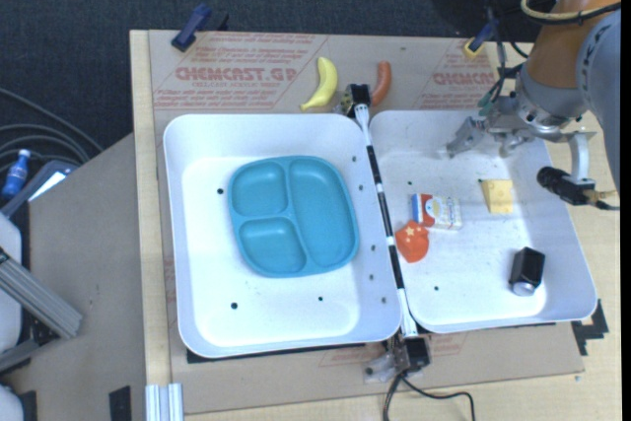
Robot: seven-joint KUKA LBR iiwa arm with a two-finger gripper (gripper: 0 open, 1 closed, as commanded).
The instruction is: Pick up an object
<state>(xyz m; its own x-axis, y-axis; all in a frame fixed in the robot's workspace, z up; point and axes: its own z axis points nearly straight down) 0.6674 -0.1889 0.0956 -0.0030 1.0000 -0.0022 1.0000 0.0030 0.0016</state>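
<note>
end effector [490, 137] over right bin [562, 301] | blue plate [293, 214] in left bin [197, 306]

A divided plate [293, 214] is set in the left bin [197, 311]. In the right bin [562, 296], a packet [439, 211] and a spoon [412, 242] are placed near the left wall, a block [498, 194] to their right, a box [526, 270] nearer the front.

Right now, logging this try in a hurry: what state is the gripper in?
Gripper: open, fingers spread, holding nothing, above the right bin's far side.
</note>
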